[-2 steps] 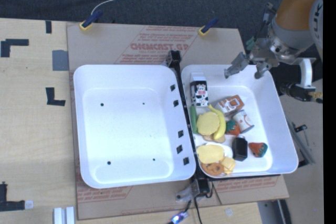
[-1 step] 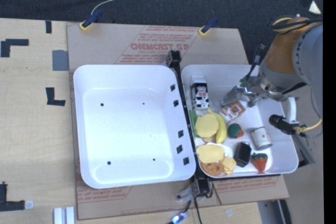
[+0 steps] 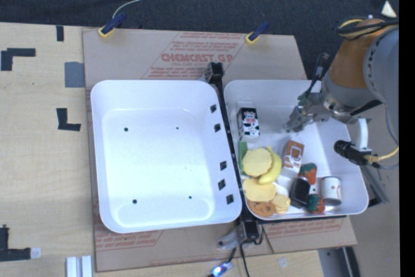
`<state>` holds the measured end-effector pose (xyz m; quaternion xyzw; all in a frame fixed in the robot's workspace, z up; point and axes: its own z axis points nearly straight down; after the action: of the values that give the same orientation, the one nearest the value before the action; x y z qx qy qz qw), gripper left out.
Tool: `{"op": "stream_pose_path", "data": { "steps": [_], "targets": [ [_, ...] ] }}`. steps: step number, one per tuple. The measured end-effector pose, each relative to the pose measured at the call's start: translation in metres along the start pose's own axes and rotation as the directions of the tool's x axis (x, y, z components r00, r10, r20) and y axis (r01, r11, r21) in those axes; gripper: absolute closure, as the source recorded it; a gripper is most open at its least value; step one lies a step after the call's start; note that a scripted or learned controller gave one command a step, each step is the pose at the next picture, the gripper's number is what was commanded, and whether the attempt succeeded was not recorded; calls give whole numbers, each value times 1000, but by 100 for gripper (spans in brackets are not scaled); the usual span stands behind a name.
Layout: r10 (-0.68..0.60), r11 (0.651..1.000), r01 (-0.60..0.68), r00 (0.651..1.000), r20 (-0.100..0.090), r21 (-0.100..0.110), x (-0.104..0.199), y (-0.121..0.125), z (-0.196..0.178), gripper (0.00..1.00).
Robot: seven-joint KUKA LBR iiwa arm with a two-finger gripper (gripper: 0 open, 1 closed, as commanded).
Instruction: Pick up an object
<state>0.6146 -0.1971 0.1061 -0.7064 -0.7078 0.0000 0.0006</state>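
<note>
I see the pincer [image 3: 299,119] low in the right shallow white bin [image 3: 279,89], beside the small black-and-white carton [image 3: 248,123]; grip state unclear.

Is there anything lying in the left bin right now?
No, the left bin shows bare white floor, while the objects all sit in the right bin.

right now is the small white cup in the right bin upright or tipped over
Tipped over. The white cup lies on its side by the right bin's near right corner, its round end facing sideways.
</note>
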Motion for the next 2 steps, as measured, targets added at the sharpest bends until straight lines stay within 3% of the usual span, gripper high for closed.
{"op": "stream_pose_path", "data": {
  "steps": [1, 2],
  "targets": [
    [-9, 1000, 9, 1000, 3, -3, 98, 56, 23, 100],
    [-2, 1000, 2, 1000, 1, -8, 113, 55, -85, 100]
  ]
}}
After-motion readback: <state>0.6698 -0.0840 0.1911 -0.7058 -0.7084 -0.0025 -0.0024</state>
